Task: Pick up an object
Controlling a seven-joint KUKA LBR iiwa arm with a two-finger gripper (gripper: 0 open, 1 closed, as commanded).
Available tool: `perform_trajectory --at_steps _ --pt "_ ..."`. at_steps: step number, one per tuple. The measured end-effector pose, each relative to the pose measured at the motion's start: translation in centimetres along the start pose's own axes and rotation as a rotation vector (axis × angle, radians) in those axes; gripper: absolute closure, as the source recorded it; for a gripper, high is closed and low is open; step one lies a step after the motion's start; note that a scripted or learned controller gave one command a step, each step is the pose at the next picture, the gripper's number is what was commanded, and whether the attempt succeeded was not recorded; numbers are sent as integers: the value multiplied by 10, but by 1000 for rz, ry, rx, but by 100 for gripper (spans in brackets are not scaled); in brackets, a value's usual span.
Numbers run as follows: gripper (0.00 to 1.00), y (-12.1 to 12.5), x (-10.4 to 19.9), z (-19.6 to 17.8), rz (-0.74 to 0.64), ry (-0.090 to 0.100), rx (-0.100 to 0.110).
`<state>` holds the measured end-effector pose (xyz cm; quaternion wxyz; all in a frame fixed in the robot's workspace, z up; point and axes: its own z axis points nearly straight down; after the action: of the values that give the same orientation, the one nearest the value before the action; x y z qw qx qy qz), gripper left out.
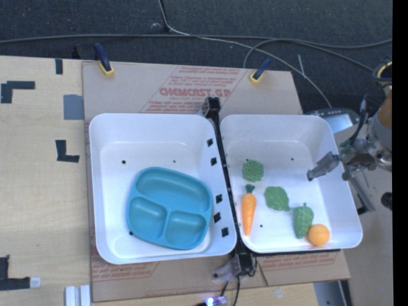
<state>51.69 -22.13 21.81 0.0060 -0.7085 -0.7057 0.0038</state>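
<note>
Two shallow white bins are sitting side by side on a cardboard sheet [191, 88] that is lying on the bench. The left bin [105, 132] is holding a blue divided tray [169, 207], which is lying flat toward the near part of the bin. The right bin [287, 129] is holding five items: a green broccoli piece [253, 169] is lying near the dividing wall, a carrot [248, 211] is lying just below it with its green top pointing toward the broccoli, a leafy green piece [277, 198] is resting near the middle of the floor, a green pepper-like piece [302, 221] is lying closer to the near right corner, and an orange fruit [319, 235] is touching that piece at the corner. The arm is reaching in from the right, and the gripper [325, 166] is hanging over the right edge of the right bin, well apart from every item. One grey finger [322, 166] is showing, angled down toward the bin; how far the hand is open cannot be told from this view, and nothing is showing in its grasp. Two clamps [102, 61] are gripping the far edge of the cardboard, and cables [210, 37] are running across the dark surface beyond.
</note>
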Motion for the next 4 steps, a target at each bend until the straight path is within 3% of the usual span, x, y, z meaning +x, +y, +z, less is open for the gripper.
perform_trajectory --at_steps 1,3,4 --pt "0 3 0 -7 -4 -4 -13" --pt "0 -2 5 119 -4 -2 -7" --pt "0 -1 5 132 -4 -6 -15"
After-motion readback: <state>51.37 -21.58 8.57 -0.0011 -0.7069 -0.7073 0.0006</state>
